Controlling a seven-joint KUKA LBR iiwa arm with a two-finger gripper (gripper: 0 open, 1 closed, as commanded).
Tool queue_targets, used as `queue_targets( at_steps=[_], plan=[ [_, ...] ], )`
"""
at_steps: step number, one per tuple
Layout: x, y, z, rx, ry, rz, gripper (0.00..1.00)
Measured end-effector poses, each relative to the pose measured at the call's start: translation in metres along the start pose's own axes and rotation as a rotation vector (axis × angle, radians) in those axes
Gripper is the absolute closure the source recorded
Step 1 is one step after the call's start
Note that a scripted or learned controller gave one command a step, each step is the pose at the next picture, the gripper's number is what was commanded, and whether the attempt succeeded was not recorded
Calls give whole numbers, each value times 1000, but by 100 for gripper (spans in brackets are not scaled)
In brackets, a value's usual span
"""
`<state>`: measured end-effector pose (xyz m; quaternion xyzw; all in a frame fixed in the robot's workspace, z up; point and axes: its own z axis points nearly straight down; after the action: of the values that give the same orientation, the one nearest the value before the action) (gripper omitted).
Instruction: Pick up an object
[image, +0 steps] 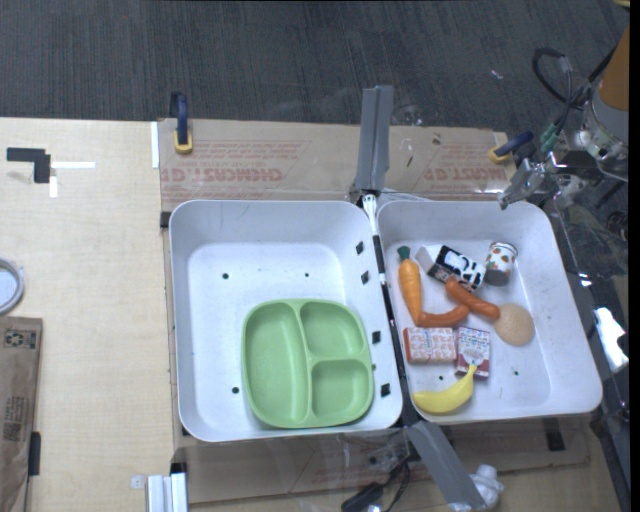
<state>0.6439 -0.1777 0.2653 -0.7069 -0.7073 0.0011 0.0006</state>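
Metal robot gripper (527, 182) above the right white plastic bin's (560, 330) far corner, can't tell its fingers' state, orange toy carrot (409, 289) and yellow toy banana (447, 394) inside

In the right bin (560, 390), right of frame centre, lie a carrot (409, 288) pointing up-down, a bent sausage (455, 305), a black-and-white carton (458, 266), a small round cup (500, 258), a tan oval bun (514, 324), two pink snack packets (430, 345) (474, 352) side by side, and a banana (446, 394) nearest the bottom edge.
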Motion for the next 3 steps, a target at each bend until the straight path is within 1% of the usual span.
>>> queue_targets(
  at_steps=[1,2,3],
  plan=[
    [1,-21,138,-19,-9,-254,0],
    [22,16,127,-5,-1,-173,0],
    [48,-23,172,-4,-1,-326,0]
  ],
)
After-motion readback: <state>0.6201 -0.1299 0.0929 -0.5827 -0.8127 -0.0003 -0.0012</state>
